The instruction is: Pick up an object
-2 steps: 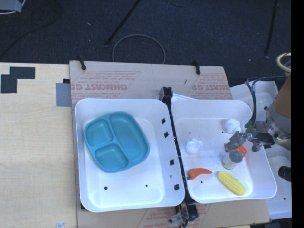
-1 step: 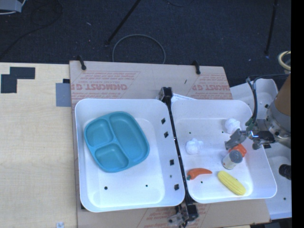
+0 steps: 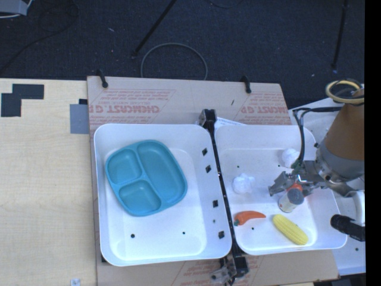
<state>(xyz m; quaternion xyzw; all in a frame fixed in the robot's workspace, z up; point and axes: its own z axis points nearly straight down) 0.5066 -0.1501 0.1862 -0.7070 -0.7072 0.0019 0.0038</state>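
Presently my pincer (image 3: 290, 190) sits low in the right white plastic bin (image 3: 262, 137), over a small greyish jar-like object (image 3: 288, 202); grip state unreadable. Yellow corn cob (image 3: 290, 229) and orange carrot (image 3: 250, 217) lie nearby. Teal divided plate (image 3: 145, 177) occupies the left bin (image 3: 155, 243).
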